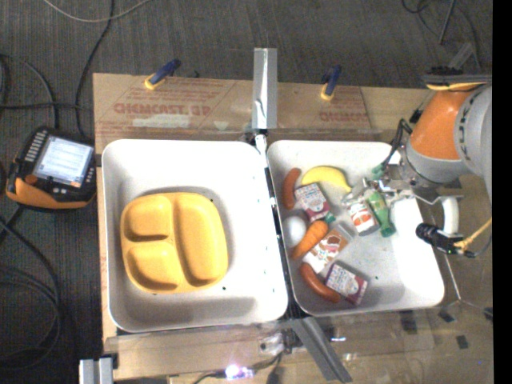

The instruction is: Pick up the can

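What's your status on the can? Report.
Gripper low in right bin, over the can; no grip visible. Can lying beside green item. Banana, carrot, pouches crowd its left.

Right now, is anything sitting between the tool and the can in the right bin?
Nothing visible does. The tool is already directly at the can, which lies in the right bin. A green item lies against the can's right side, close to the tool.

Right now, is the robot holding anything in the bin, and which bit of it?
It cannot be told. The gripper is down over the can in the right bin, beside a green item, but the clutter hides any hold.
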Available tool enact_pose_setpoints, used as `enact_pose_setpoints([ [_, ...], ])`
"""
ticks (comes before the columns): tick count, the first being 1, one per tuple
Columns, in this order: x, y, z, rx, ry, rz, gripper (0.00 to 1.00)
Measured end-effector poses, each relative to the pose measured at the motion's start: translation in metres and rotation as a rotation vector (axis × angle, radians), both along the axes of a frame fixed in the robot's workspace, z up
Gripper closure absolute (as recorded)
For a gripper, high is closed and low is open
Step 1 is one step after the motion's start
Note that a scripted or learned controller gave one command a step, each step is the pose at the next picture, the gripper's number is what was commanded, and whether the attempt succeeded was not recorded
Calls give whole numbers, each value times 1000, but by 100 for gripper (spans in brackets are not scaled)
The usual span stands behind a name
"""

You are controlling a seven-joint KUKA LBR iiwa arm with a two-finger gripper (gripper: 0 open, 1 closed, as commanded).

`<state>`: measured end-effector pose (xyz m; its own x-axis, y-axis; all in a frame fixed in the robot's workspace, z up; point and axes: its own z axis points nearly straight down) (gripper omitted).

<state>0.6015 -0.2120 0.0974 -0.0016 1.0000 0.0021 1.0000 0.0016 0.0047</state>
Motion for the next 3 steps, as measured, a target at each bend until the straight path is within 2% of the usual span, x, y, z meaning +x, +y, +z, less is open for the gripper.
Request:
enact_pose_setpoints([
  [1, -18, 13, -4, -9, -13, -22, 0],
  [3, -21, 21, -5, -8, -15, -132, 0],
])
